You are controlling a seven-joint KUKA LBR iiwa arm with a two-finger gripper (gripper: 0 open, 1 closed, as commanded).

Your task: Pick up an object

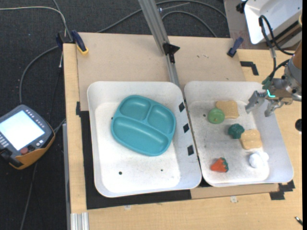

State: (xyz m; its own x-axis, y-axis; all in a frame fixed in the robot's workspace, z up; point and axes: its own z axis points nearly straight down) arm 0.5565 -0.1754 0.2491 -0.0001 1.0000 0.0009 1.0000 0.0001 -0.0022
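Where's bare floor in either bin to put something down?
Left bin: a bare strip along the near edge, below the teal plate. Right bin: open floor on its left side, bordered by the green ball above and the red piece below. It is crowded on the right side, where the tan blocks, dark green piece and white piece cluster under the pincer.

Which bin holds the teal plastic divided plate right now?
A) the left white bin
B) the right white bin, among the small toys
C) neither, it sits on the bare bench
A: the teal plastic divided plate lies flat inside the left white bin, while the right white bin holds the small food-shaped toys.
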